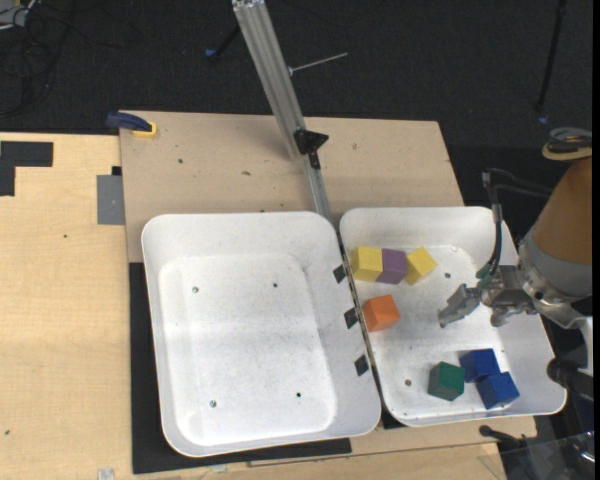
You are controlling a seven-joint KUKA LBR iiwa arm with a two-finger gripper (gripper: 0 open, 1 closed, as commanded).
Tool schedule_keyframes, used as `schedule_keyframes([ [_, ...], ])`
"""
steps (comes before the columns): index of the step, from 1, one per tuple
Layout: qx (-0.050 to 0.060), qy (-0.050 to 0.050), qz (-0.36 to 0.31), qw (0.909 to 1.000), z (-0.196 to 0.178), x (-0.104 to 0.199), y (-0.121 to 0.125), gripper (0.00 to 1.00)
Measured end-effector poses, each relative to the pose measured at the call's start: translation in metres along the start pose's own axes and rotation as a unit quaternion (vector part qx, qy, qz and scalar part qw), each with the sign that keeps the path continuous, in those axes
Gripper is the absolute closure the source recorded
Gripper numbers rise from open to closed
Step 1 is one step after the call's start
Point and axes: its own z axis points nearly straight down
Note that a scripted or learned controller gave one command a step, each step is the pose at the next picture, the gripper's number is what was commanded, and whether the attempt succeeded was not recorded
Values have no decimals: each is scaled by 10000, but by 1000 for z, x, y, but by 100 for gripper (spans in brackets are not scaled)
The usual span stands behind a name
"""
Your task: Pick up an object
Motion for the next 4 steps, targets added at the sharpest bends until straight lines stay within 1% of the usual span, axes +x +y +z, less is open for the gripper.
schedule_keyframes([
  [1, -6, 0, 3, 10000, 48, -7, -3, 0],
  [2, -34, -6, -10, 10000, 108, -7, -11, 0],
  [3, -38, -6, 46, 10000, 95, -9, -11, 100],
  [4, -64, -13, -12, 10000, 39, 0, -11, 100],
])
